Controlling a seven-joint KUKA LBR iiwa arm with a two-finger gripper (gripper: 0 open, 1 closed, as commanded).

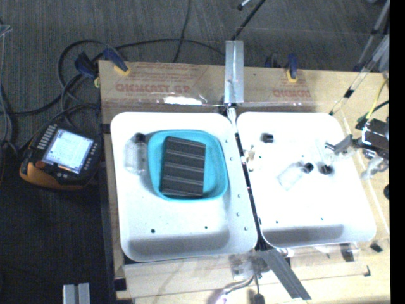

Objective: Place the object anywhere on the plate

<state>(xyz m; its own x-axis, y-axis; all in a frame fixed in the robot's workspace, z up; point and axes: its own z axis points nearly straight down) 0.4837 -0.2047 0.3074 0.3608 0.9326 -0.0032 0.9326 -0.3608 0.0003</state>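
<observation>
Camera view blurs your gripper (347, 144) by the right bin's (329, 204) edge; you can't tell if it's open. Dark ribbed block (183, 166) lies on the blue plate (217, 173).

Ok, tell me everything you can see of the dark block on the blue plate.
The dark block is a flat, grey-black rectangular slab, matte, perhaps rubber or plastic, with several raised bands running across its top. It lies flat, turned slightly off square, in the middle of the blue plate in the left bin. It touches only the plate, whose rim shows all around it.
</observation>
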